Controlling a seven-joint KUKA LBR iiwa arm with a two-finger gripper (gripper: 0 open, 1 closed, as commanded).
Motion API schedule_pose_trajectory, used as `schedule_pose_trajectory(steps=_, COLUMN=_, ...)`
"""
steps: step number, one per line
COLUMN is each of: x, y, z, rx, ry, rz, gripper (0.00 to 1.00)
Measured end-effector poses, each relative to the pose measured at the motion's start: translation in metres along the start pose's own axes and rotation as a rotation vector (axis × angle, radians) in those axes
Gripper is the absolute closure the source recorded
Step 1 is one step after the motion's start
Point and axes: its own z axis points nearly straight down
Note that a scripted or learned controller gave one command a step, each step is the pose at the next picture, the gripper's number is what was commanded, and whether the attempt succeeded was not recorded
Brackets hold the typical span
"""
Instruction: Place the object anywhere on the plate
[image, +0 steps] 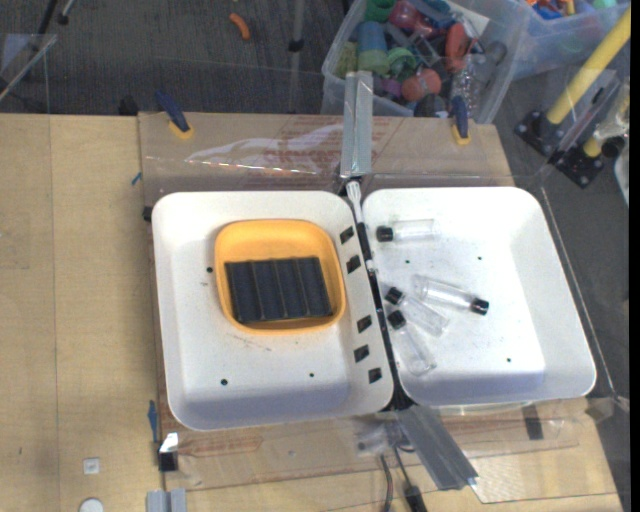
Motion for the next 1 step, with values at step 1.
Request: schedule_pose_trajectory(steps=1, x=0.0001, y=0.0001, z=0.0004, rx=-0.002, ry=0.000, rz=-0.322, gripper=1.00)
